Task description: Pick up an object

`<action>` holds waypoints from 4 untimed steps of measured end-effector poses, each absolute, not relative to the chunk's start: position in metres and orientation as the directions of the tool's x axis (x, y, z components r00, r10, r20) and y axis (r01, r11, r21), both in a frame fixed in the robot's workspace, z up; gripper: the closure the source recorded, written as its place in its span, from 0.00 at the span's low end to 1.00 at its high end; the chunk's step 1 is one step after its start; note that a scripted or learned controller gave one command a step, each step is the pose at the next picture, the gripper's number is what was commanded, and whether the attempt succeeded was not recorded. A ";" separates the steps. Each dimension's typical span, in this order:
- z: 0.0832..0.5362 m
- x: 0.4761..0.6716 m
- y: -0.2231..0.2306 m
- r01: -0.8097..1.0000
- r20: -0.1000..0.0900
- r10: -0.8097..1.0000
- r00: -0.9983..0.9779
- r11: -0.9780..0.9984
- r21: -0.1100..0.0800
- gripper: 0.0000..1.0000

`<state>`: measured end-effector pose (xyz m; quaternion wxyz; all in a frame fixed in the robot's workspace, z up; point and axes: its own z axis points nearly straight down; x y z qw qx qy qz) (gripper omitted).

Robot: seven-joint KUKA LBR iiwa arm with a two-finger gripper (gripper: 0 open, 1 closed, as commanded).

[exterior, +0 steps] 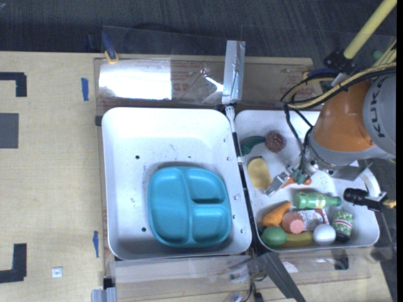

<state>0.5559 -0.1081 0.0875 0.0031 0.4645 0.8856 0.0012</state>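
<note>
Over the right bin: my arm reaches in from the right, orange band showing, wrist bent down into the white bin that holds the clutter.
Step in hand: I'd call this the approach to a grasp; nothing looks lifted yet.
Gripper: I put it at, low over the bin floor, just right of the pale yellow piece.
Jaws: I see a silvery finger slanting down-left and an orange tip beside it, but I can't tell how far apart they stand, and I see nothing between them.
Nearest candidates: the yellow piece to the left of the jaws; the green bottle just below them, lying on its side.
Back of the bin: a dark reddish round thing and a dark green item against the left wall, apart from the jaws.
Front pile: orange carrot-like piece, red round piece, green round one, white ball, all crowded and touching.
Left bin: blue divided tray resting on the floor of the other bin.
Next move, my read: settle straight down on one isolated piece, close, then rise; the yellow piece looks the cleaner pick.
Risk: the packed pile may get nudged, or the jaws could close on air.
</note>
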 end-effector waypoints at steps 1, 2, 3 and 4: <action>0.087 0.582 -0.114 1.000 0.000 1.000 0.012 -0.012 0.004 0.00; 0.087 0.529 -0.123 0.999 -0.001 1.000 -0.031 0.031 0.004 0.00; 0.099 0.531 -0.124 1.000 -0.002 1.000 -0.030 0.030 0.010 1.00; 0.189 0.634 -0.063 1.000 0.001 1.000 -0.019 0.019 0.009 1.00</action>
